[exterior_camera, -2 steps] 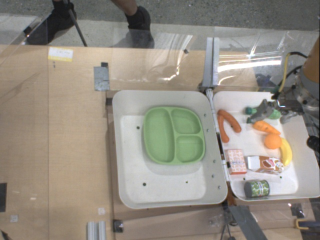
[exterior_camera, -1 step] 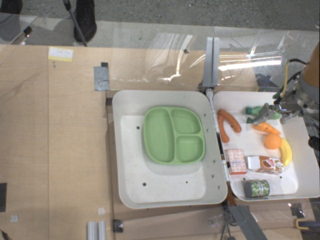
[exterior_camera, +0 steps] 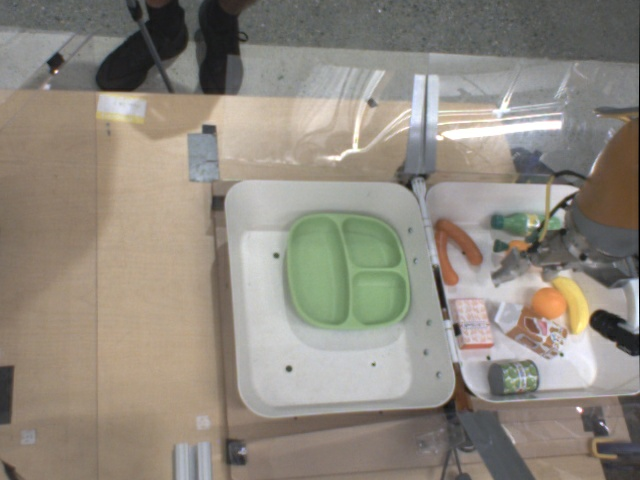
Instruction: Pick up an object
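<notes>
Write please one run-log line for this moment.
arm: over right bin | gripper: above bin floor, beside orange | grasp: none seen | left bin: green tray

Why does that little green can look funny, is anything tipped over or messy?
The green can lies on its side near the front of the right bin, not standing up. The green bottle at the back lies flat too. Nothing looks spilled or broken.

printed labels on small box [exterior_camera: 473, 323], green can [exterior_camera: 514, 376], green bottle [exterior_camera: 520, 223], none legible
</notes>
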Controlling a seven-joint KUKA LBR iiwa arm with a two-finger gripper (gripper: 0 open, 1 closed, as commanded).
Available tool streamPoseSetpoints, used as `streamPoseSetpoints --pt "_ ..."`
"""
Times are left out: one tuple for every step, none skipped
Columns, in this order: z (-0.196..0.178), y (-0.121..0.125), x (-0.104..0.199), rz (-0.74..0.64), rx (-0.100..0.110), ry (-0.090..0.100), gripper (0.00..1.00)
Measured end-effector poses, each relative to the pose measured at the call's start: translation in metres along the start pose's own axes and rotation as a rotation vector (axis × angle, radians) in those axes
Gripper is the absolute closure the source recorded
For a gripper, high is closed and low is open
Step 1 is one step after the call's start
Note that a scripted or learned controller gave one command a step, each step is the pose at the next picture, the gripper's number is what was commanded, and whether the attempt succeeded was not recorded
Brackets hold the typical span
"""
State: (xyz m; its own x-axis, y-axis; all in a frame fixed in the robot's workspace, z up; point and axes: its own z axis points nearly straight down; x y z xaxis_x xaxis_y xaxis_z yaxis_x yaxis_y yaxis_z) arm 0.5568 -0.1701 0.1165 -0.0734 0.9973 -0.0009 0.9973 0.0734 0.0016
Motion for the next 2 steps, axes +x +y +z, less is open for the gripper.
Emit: streamPoseSetpoints --pt "0.025 -0.031 -0.037 0.049 -0.002 -0.001 0.0" --pt "0.013 -0.029 -0.038 0.05 -0.008 -0.003 1.0"
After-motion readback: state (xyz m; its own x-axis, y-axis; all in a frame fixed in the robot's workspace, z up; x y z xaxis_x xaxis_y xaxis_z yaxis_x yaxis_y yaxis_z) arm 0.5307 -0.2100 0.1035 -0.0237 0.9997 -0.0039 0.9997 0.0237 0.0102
